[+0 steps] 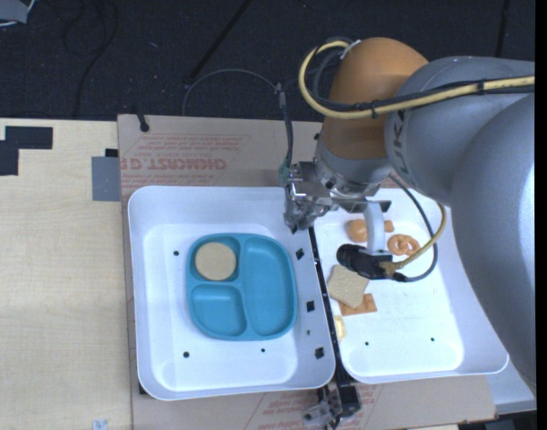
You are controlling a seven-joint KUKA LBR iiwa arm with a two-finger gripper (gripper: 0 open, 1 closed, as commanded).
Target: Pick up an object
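The gripper (pixel 297 211) was seen just off the upper right corner of the blue tray (pixel 264 289), above the rim shared by the two bins. Whether it was released or clenched could not be told, and nothing was seen held in it. The task was judged not yet done: a grasp and a lift were left. A round disc (pixel 215 260) lay in the tray's upper left compartment. A tan square slice (pixel 345 285) and orange pieces (pixel 357 231) lay right of the tray, in the right bin (pixel 416 343). The tray was borne by the left bin (pixel 157 330). Cardboard (pixel 192 150) was laid beneath, on a pale bench (pixel 49 285) extending left of the tray. Dark floor (pixel 121 43) was seen beyond the tray.
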